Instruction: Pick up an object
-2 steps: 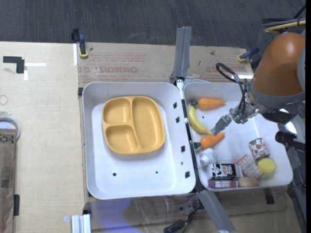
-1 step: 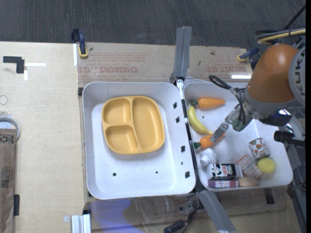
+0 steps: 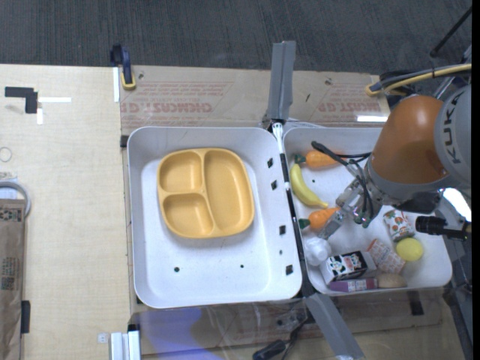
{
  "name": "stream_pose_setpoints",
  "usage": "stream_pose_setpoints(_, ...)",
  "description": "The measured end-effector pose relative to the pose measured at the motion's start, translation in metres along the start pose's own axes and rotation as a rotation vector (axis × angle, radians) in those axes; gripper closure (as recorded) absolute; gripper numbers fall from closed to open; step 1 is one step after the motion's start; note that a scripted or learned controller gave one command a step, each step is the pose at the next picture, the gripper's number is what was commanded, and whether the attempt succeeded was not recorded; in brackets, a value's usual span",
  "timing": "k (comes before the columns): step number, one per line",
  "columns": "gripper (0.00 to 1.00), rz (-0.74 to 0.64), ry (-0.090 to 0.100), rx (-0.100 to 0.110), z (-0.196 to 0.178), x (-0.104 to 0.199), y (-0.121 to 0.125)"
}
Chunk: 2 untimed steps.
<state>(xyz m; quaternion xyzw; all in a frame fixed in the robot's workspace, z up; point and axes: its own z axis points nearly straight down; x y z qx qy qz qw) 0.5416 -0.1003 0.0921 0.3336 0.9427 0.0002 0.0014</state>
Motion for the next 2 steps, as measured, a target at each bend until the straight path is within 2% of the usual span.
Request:
stream_pose_setpoints(1, 1.00, 0.007, 0.000, -0.002, -0.009, -0.001, -0.001)
stream_pose_setpoints(2, 1.00, 0.253, 0.002, 0.002, -0.099, 0.006, 0.063)
